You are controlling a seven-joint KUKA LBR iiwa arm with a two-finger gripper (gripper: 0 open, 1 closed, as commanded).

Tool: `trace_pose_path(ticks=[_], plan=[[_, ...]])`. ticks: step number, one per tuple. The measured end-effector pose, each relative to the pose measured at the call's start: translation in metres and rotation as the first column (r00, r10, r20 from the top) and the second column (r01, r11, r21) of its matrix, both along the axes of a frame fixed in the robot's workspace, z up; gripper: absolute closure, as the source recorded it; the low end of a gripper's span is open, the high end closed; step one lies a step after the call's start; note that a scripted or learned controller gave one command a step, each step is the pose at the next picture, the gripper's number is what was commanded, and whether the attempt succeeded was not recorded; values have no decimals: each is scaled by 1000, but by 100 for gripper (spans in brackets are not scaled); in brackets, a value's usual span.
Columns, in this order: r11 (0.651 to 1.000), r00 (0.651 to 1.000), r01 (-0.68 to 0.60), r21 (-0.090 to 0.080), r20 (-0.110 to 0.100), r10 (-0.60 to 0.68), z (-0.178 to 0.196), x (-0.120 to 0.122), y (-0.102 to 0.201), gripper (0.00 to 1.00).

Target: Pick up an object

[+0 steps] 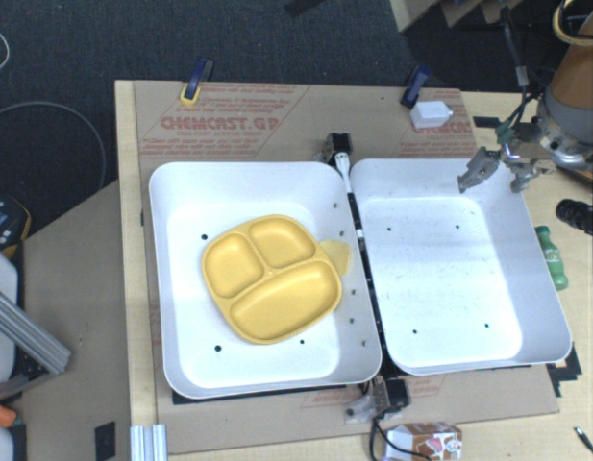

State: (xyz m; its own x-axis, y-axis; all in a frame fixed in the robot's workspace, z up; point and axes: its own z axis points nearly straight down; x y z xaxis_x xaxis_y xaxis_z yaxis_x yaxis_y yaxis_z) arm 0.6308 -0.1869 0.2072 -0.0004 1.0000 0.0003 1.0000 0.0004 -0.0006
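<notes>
A yellow divided plate (270,279) with three compartments lies flat in the left white bin (181,200). A smaller yellow piece (336,254) pokes out from under its right edge. My gripper (498,172) hangs over the far right corner of the right white bin (450,325), well away from the plate. Its two fingers (477,170) are spread apart with nothing between them.
A cardboard sheet (229,118) lies under both bins, held by a blue clamp (195,80) at the back left and another clamp (416,86) at the back right. A green marker (552,257) lies beside the right bin. A black divider (352,209) runs between the bins.
</notes>
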Motion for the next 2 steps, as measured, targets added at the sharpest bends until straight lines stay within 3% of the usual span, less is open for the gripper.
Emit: trace_pose_path(ticks=[2], plan=[[1000,1000,-5,-1,7,5,227,-105,88,0]])
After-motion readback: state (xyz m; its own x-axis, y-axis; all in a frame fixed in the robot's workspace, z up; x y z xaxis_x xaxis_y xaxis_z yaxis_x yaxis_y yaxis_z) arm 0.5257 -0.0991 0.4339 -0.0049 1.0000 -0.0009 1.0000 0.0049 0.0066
